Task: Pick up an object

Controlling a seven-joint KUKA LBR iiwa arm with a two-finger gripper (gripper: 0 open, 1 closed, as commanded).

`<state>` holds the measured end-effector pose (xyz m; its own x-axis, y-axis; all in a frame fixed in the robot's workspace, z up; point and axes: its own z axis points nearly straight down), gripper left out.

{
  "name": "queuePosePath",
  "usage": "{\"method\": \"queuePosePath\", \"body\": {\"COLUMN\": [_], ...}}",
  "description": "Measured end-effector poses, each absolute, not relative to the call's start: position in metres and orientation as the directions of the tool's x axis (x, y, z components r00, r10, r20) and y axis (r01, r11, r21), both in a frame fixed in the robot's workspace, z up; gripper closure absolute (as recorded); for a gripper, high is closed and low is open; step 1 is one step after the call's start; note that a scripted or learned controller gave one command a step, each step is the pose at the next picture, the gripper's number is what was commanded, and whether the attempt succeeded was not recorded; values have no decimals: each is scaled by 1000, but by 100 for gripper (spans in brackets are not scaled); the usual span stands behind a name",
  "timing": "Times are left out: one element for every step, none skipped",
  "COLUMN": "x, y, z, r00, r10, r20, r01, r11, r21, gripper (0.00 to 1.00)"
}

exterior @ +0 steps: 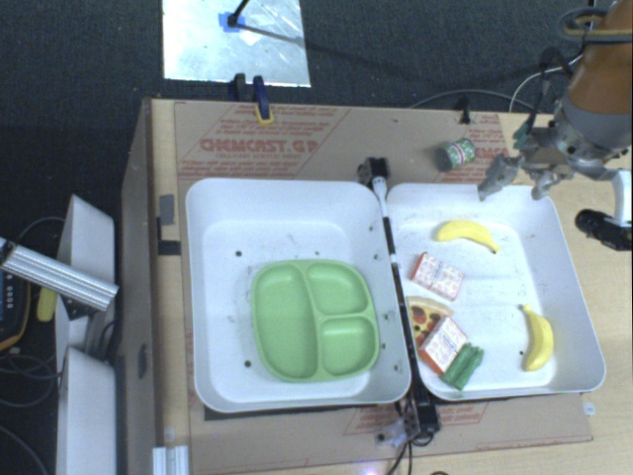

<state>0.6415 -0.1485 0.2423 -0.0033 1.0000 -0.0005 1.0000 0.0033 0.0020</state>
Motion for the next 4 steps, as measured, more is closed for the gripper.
{"method": "queuePosePath", "body": {"x": [665, 623, 575, 528], "y": [-176, -207, -207, -207], "z": [84, 122, 169, 141], "r00": [-2, -1, -1, -1], "r10": [1000, 1000, 1000, 1000], "r20": [-1, -2, -1, 0], "r01": [1000, 1000, 1000, 1000], "r11": [2, 1, 1, 1], "r21": [1, 3, 3, 0], "gripper": [0, 0, 0, 0]}}
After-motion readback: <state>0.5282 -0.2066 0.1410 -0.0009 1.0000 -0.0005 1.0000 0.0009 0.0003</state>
